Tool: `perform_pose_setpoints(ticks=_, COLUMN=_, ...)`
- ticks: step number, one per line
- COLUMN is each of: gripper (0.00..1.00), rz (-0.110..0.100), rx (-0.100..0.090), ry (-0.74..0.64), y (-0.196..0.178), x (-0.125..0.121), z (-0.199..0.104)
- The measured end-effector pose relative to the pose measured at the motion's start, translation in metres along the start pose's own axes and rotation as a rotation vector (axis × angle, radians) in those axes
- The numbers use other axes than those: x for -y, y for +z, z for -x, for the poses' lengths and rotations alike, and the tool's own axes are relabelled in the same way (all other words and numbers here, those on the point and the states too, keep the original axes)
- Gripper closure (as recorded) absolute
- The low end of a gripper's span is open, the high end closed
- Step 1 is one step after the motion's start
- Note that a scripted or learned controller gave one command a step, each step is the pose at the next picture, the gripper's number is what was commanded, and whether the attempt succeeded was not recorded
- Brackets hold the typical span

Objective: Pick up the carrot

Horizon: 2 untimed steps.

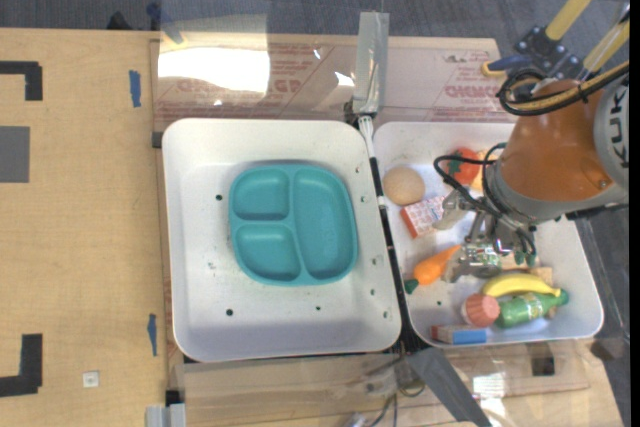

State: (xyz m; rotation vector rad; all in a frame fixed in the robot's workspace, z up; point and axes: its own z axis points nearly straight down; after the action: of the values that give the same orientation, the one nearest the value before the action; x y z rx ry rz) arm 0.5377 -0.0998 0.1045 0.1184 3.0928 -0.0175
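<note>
The carrot (434, 267) lies just left of the pincer (478, 255), its long axis running left-right, tilted slightly; whether the pincer stands wide or narrow, I cannot tell.

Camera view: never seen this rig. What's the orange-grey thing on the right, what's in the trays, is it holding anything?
That is a robot arm, grey with an orange band, reaching in from the right. One fixed camera looks down at a slant on a bench with two shallow white bins.

The left bin holds a teal divided plate. The right bin holds toy food: a carrot, an egg, a banana and a few other pieces.

The gripper sits low in the right bin, just right of the carrot. I cannot tell whether it is gripping the carrot.
</note>
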Motion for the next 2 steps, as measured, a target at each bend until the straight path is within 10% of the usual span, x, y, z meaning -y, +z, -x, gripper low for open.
perform_pose_setpoints(ticks=2, gripper=0.00, rz=0.009, rx=-0.004, ry=0.097, y=0.0005, x=0.0017, z=0.0040)
